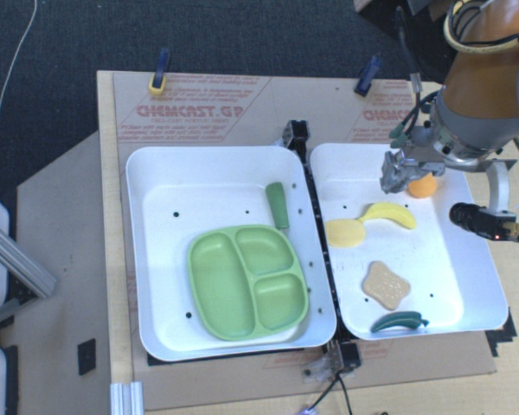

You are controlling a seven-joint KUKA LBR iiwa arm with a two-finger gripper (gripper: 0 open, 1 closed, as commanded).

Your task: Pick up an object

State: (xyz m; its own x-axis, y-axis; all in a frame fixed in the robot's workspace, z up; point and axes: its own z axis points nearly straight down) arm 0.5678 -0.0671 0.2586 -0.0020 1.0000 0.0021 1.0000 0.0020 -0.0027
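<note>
Left white plastic bin (147, 232): a pale green plastic divided plate w/ three compartments (246, 281) lies toward the near right corner, filling much of the floor. Just beyond it, near the bin's right wall, a dark green rounded oblong piece (278, 205) lies lengthwise, pointing to the far wall, its near end just beside the plate's far rim.

Right white plastic bin (476, 275), touching the left one along the shared wall. By its left wall, approx mid-length, a pale yellow rounded plastic lump (345, 233). Just right of that & touching or nearly so, a curved yellow toy banana (391, 216). Nearer the front edge, a tan bread-slice-shaped toy (386, 285) lies flat. At the front edge, a teal-green curved pod-shaped piece (399, 322) lies along the wall.

Toward the far right corner of this bin, a small orange ball-like fruit (423, 186) sits on the floor. The grey metal two-finger gripper (398, 175) hangs right by it, on its left side, touching or overlapping it in this view. Can't tell if it grips the orange; whether the gripper is open or closed isn't visible. Grey arm w/ orange band (493, 59) comes in over the bin's right far corner.
</note>
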